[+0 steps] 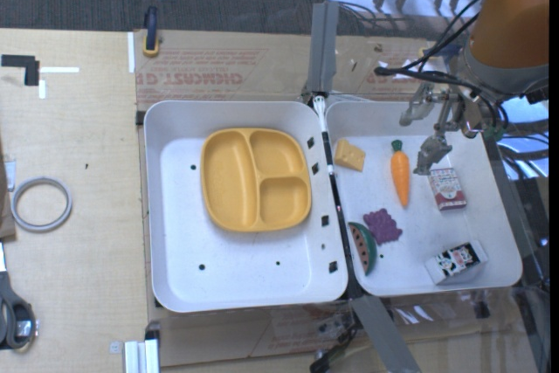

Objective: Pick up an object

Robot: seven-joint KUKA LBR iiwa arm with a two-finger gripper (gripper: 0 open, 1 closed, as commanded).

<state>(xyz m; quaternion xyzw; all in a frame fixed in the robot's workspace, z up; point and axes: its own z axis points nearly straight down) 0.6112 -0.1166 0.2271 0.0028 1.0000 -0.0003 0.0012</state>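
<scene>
The right bin [489,275] holds a yellow cheese wedge [350,155], an orange carrot [400,177], a red and white carton [447,189], a purple grape bunch [383,225], a watermelon slice [364,246] and a black and white carton [455,260]. My gripper [432,155] hangs over the back right part of this bin, just above and behind the red and white carton and to the right of the carrot. I see nothing in its grasp.
A yellow divided plate [256,179] lies in the left bin [175,275]. A grey divider runs between the two bins. A tape roll [39,203] and scissors [13,319] rest on the wooden bench at the left. Cables hang behind the arm at the back right.
</scene>
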